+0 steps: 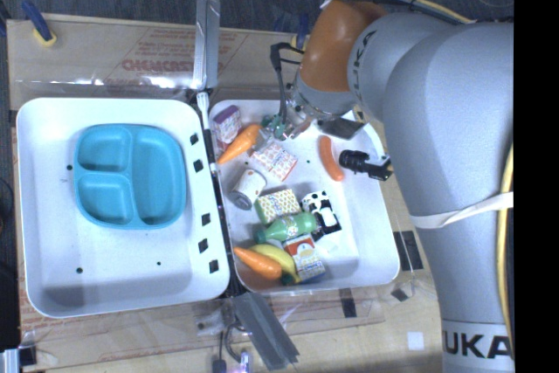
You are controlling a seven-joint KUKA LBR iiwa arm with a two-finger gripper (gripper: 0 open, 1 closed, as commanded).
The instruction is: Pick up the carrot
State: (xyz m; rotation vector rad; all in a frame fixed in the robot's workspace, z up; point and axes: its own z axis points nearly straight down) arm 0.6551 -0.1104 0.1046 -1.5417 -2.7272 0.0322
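stage: approach, nothing lifted | tool (281,128): low in the right bin (384,262), finger state cannot be told (too small and dark) | carrot (238,145): lying just left of the tool, apparently not touching | left: close on it, grip, raise

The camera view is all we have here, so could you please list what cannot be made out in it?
- Two-finger gripper: too small and dark to tell open or shut.
- Lower orange carrot: its right end is hidden under the yellow banana.
- Small printed cartons: labels too small to read.
- Right white bin: its right rim is covered by the grey arm.
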